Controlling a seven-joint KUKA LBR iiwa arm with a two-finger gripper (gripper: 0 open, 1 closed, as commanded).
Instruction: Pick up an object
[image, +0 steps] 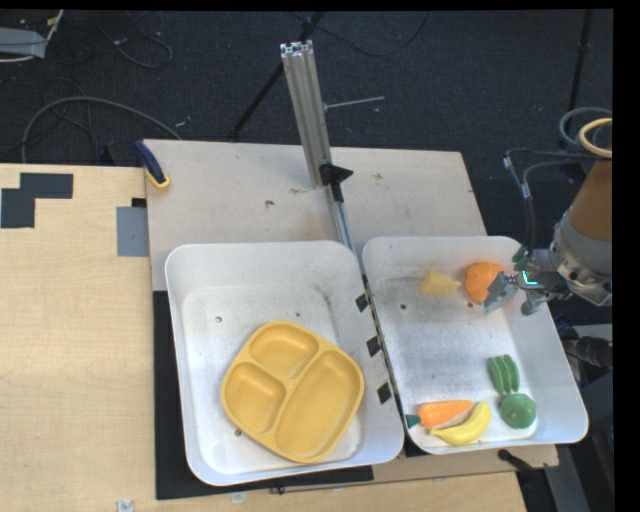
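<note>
My gripper (512, 298) hangs low over the upper right part of the right bin (440, 340). Its two fingers stand apart, with bare white bin floor showing between them. An orange fruit (481, 280) lies just to the left of the left finger (496, 296), touching it or nearly so, and not between the fingers. A pale yellow piece (438, 284) lies left of the orange fruit. Near the bin's front right are a long green vegetable (503, 373), a round green fruit (517, 410), a carrot (444, 412) and a banana (466, 427).
The left bin (200, 300) holds a yellow divided plate (292, 388). A metal post (308, 110) rises behind the two bins. The grey arm with its orange band (598, 205) comes in from the right, above the right bin's rim.
</note>
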